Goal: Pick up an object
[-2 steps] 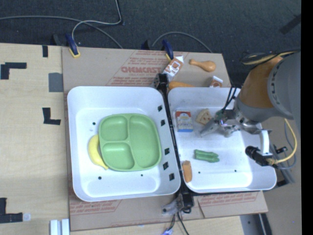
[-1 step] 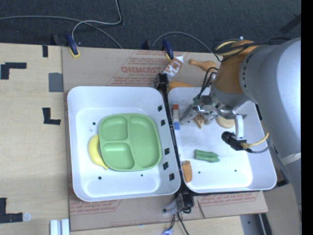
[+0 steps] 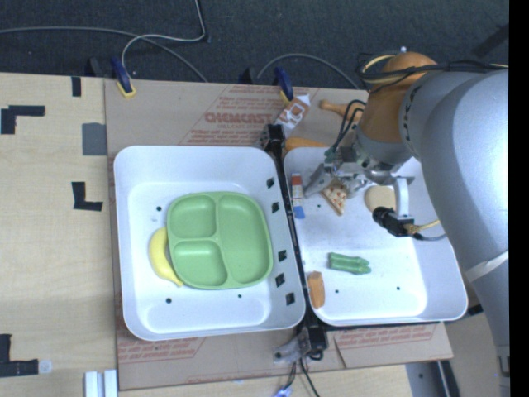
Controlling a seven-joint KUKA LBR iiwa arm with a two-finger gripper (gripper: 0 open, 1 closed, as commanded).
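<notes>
Two bins, one arm reaching in

The gripper (image 3: 335, 180) hangs low in the right bin (image 3: 413, 292), and I cannot tell how it is set. A tan waffle-like piece (image 3: 335, 197) sits right under it. A green pickle (image 3: 349, 263) lies below, well apart.

Dark carpet floor (image 3: 99, 7), pale wooden bench (image 3: 41, 246), brown cardboard sheet (image 3: 215, 114), loose cables (image 3: 165, 40)

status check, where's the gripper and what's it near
Gripper low in right bin, over a tan waffle-like piece; grip not confirmed. Green pickle-like item loose nearby. Green divided plate in left bin.
</notes>
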